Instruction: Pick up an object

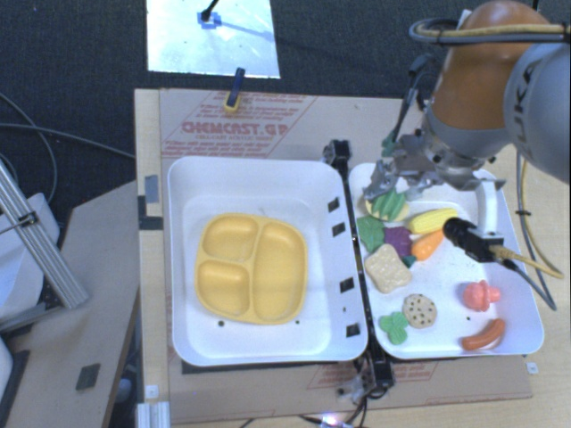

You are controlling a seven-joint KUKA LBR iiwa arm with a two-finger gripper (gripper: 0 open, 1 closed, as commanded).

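the green toy vegetable [389, 206] sits near the right bin's [522, 328] top edge, under the gripper [385, 182]; cannot tell its grip.

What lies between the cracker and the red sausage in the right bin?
In the camera view, a chocolate-chip cookie lies between the cracker and the sausage.

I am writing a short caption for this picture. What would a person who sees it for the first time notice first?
First, the grey and orange arm coming in at the upper right, its gripper low over a green toy vegetable at the far end of the right bin. Next, the yellow divided plate lying alone in the left bin. Then the bright toy food around the gripper: corn, a carrot, a cookie.
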